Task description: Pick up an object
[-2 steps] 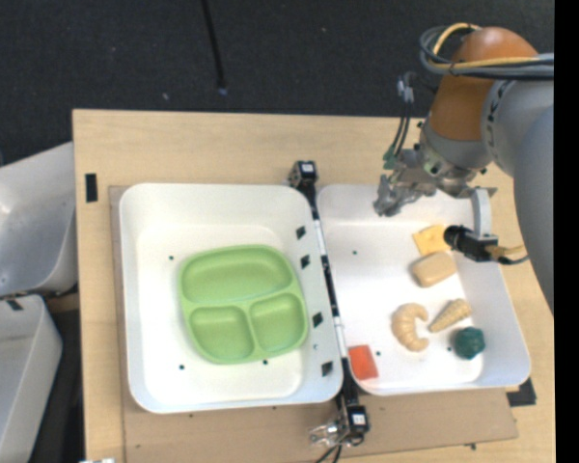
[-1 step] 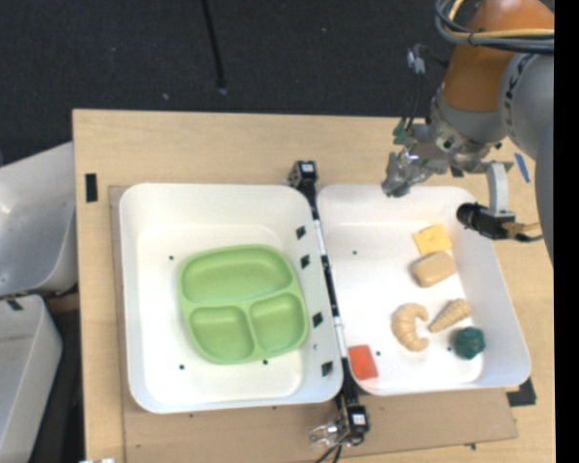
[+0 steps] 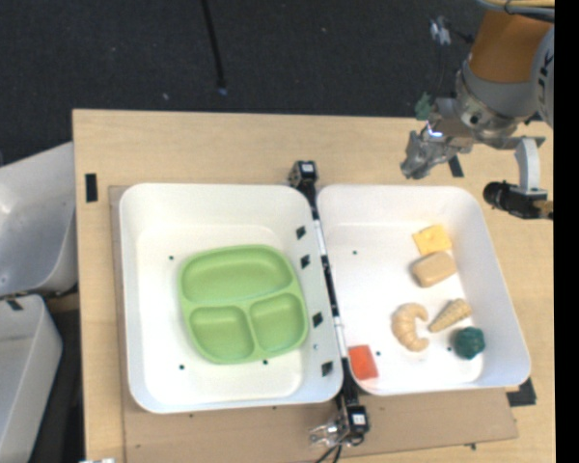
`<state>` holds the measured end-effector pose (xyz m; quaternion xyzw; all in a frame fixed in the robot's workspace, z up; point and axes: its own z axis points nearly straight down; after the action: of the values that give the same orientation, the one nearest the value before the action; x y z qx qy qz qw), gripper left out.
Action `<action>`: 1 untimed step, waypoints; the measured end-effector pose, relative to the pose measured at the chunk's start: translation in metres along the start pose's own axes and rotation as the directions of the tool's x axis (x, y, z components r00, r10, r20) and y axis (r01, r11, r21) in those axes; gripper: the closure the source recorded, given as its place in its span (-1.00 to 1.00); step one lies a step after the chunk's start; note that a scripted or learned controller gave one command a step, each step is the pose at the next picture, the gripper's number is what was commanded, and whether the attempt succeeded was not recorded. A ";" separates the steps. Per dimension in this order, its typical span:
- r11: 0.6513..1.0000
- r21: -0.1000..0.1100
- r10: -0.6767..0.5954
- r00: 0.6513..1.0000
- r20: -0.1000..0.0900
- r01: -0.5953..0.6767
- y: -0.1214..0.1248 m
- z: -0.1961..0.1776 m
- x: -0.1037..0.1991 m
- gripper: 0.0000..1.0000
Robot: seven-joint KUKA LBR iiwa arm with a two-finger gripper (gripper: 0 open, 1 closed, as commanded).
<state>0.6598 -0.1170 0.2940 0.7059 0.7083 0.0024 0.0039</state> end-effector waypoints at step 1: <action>1.000 0.006 -0.001 1.000 0.000 0.001 0.001 -0.001 -0.001 1.00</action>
<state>0.6605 -0.1182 0.2947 0.7055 0.7087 0.0002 0.0018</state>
